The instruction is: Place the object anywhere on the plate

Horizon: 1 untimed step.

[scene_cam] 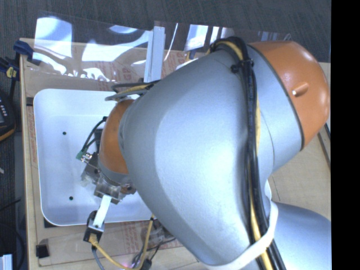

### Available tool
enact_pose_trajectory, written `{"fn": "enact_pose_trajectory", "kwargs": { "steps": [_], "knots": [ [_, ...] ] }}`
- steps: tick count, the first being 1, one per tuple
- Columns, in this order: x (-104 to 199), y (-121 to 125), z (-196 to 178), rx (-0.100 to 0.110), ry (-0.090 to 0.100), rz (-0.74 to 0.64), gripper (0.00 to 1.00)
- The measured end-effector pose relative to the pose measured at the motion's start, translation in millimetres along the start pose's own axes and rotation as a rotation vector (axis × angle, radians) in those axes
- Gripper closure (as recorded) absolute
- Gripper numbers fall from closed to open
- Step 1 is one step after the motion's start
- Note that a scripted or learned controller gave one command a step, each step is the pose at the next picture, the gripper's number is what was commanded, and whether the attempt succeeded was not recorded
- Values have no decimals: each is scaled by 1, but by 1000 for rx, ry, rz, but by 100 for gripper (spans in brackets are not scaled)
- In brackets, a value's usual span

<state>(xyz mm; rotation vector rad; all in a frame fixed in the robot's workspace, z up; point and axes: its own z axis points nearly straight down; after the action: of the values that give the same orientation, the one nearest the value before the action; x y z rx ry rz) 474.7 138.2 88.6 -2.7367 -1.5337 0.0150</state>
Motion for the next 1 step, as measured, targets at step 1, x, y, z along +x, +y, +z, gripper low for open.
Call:
{"fn": "enact_pose_trajectory", "kwargs": {
  "steps": [1],
  "knots": [
    [-60,42,-101,-1,3,36,0]
  ]
}}
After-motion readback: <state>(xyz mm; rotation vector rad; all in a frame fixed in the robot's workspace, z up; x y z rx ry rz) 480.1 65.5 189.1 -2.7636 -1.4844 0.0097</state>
